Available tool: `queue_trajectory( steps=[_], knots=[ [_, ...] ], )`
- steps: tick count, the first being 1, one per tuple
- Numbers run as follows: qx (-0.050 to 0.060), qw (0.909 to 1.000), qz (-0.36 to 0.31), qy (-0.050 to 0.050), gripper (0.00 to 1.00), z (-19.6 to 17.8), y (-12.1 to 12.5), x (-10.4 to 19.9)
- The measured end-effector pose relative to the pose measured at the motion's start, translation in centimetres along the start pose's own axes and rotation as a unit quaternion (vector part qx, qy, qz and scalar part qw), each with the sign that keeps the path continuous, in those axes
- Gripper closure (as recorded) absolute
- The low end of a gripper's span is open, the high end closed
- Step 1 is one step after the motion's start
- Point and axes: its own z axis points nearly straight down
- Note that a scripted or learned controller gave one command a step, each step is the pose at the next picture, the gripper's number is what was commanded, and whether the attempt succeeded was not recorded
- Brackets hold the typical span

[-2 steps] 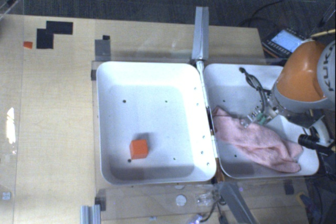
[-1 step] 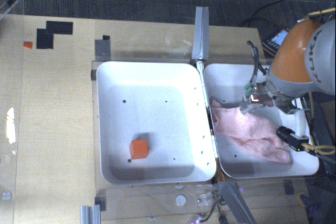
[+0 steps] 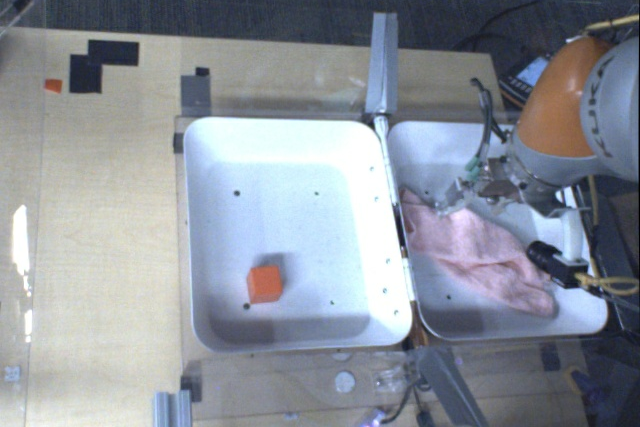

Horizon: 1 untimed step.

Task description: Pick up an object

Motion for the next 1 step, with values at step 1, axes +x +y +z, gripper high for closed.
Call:
queue_trajectory(
  steps=[1],
  knots=[
    [-0.006,0.9989,-0.046,-0.002,0.0,5.91,-3.84,-4.48]
  ],
)
